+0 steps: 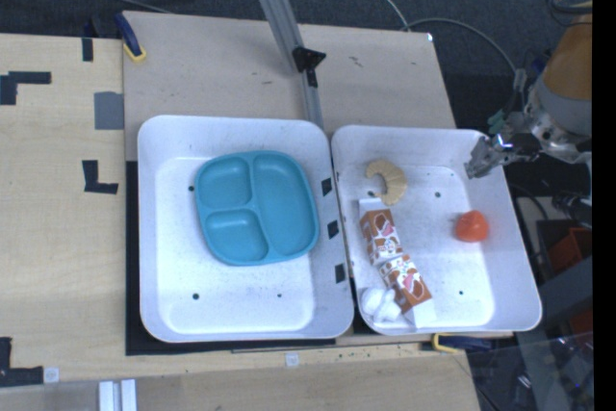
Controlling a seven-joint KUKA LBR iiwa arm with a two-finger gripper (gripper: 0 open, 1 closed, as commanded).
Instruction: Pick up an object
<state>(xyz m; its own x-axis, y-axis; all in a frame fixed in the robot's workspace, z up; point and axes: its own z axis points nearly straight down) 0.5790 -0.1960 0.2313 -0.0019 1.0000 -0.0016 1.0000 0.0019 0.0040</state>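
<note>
Up at the far right rim of the right-hand white bin (500, 236), the metal two-finger gripper (478, 161) hangs with nothing between its fingers; whether they are parted cannot be told. Nearer in that bin lie a small orange-red round object (472, 226), a tan curved pastry piece (388, 178), a brown-and-white patterned packet (392, 257) and a white lump (381, 303). Leftward, the other white bin (164, 236) holds a blue divided plastic plate (256, 206).

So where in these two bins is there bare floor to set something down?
Left white bin: a bare strip below the blue divided plate. Right white bin: bare floor between the long brown-and-white packet and the small orange object. Crowded along its left wall.
</note>
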